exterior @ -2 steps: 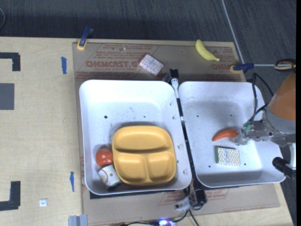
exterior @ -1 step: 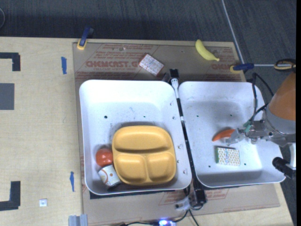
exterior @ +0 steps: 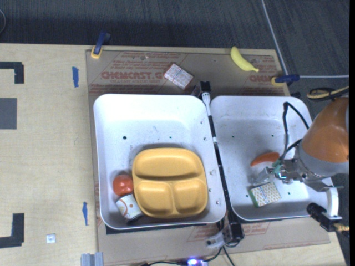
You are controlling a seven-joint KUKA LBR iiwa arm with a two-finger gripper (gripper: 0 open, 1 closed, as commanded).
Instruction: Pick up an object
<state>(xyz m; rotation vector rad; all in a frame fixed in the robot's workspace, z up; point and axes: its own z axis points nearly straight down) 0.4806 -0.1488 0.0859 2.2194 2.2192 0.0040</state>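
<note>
Just below the two-finger pincer (exterior: 275, 173), whose grip state I cannot tell, lies a small flat green-and-white checked packet (exterior: 264, 193) in the right white bin (exterior: 244, 115), probably light, thin and floppy, so best pinched across its short edges, not its slippery face.

Only thing I can actually read is the red print on the brown cardboard sheet (exterior: 138, 71) lying under the two bins. Just behind the left bin (exterior: 105, 148) it says something like "CHEMCAST". More red lettering sits on that sheet behind the right bin (exterior: 222, 148), but it's too small to read.
</note>
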